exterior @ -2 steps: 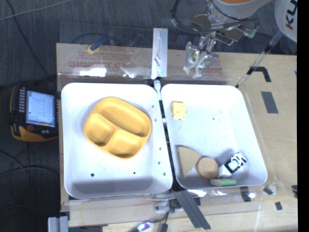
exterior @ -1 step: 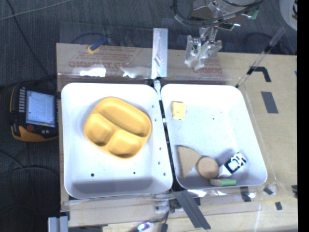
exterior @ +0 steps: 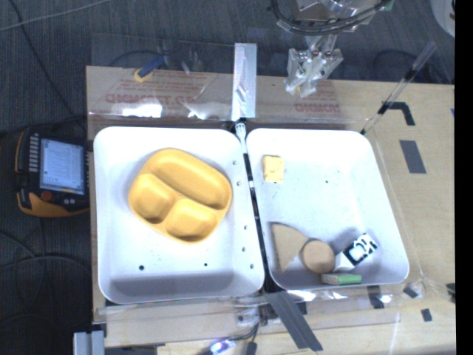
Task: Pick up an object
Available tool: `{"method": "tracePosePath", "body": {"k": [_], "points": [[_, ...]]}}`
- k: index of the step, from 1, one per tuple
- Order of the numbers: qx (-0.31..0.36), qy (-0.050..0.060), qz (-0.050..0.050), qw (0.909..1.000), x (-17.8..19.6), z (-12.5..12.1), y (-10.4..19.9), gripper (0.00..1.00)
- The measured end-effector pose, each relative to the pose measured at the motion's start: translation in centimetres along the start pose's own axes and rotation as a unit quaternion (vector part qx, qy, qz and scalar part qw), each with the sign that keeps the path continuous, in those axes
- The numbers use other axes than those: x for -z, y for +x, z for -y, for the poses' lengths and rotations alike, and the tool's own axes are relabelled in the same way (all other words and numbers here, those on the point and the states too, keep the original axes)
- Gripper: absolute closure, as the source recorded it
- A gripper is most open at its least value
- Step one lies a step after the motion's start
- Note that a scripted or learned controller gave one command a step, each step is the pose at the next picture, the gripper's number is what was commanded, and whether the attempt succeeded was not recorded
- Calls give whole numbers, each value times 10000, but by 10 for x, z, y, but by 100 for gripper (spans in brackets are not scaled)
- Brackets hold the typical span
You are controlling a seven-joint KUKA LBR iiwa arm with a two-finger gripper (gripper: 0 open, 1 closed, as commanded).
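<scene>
My gripper (exterior: pixel 307 80) hangs above the back edge of the right bin (exterior: pixel 384 191), fingers pointing down with a narrow gap and nothing between them. In the right bin lie a small yellow block (exterior: pixel 273 168) near the back left, a tan wedge (exterior: pixel 287 242), a round tan disc (exterior: pixel 318 256), a black-and-white cube (exterior: pixel 360 249) and a green flat piece (exterior: pixel 341 278) along the front. A large yellow sectioned dish (exterior: pixel 179 193) fills the middle of the left bin (exterior: pixel 118 265).
A metal divider strip (exterior: pixel 244 80) stands behind the seam between the bins. A handheld pendant (exterior: pixel 52 172) lies on the floor at the left. Cables hang from the wrist at the top.
</scene>
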State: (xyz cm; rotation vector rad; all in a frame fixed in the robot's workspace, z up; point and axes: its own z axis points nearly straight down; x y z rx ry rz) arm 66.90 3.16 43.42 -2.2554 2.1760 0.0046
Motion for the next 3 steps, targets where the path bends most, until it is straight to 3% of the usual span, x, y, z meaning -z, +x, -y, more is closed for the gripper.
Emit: {"method": "tracePosePath", "body": {"k": [1, 2, 3], "points": [[1397, -14, -8, 9902, -16, -1, 28, 100], [2961, -11, 1, 9552, 0, -1, 13, 100], [3825, -19, -3, 9240, -1, -1, 35, 100]]}}
